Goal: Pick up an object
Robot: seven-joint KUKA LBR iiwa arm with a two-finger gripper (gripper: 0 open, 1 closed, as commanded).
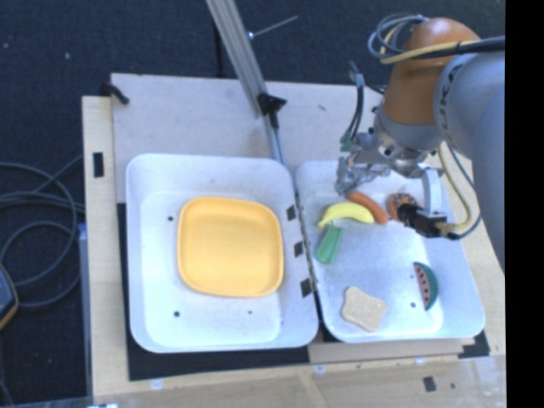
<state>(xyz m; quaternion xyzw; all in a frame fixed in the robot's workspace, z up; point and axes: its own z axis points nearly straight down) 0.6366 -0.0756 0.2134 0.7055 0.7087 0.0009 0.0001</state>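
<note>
My gripper [354, 179] hangs over the far left part of the right bin [387, 266], just above and behind a yellow banana [344, 214]. An orange-red sausage [369, 204] lies against the banana's right end. A green cucumber-like piece [329, 243] lies below the banana. Toward the front sit a slice of bread [364, 308] and a watermelon wedge [426, 284]. A small dark doughnut-like item [399, 203] sits near the bin's far right, partly behind the arm's cables. Nothing shows between the fingers.
The left bin [149, 185] holds a square yellow plate [229, 246]. A slanted metal pole [242, 53] rises from between the bins at the back. The grey arm with its orange band [421, 66] fills the upper right.
</note>
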